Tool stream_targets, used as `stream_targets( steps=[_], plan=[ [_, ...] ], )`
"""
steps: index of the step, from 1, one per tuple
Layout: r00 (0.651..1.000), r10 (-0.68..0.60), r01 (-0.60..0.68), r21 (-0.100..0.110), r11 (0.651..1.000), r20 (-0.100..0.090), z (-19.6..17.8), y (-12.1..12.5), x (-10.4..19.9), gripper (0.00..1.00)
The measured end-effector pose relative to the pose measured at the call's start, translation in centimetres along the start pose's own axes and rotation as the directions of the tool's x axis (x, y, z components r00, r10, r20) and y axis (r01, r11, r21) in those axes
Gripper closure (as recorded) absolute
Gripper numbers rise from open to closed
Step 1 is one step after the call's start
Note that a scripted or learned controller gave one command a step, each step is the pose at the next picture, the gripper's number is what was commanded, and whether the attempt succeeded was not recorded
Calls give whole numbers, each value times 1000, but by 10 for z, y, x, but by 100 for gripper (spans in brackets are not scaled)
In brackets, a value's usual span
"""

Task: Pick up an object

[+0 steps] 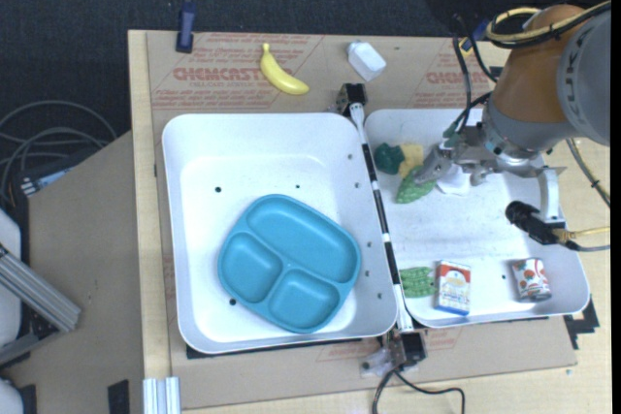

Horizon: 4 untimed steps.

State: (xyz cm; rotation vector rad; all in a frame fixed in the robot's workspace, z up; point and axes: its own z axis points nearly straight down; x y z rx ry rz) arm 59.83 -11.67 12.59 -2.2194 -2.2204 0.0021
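My gripper (448,166) hangs low over the upper left part of the right bin (572,291), on the grey arm with the orange band (539,63). Just left of and below it lies a light green object (415,187), which may touch the gripper. A dark green piece (388,157) and a yellow piece (413,153) sit beside it near the bin's top left corner. Along the bin's front lie a flat green piece (415,281), a red and white carton (452,287) and a small can (531,278).
The left bin (194,160) holds a blue compartment plate (288,261). Behind the bins, on the bench, lie a yellow banana (282,73), a white block (367,60) and a small blue object (185,26). A black part with a cable (530,221) juts over the right bin.
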Motion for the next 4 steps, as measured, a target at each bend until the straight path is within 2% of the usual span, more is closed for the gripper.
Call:
stream_targets(
  steps=[1,2,3,4],
  plan=[
    [1000,1,-1,-2,1000,4,37,67,4,0],
    [1000,2,-2,-1,1000,0,42,-29,-1,0],
    [1000,2,-2,-3,1000,1,32,-29,-1,100],
    [1000,-1,1,-4,1000,0,-81,-57,59,100]
  ],
)
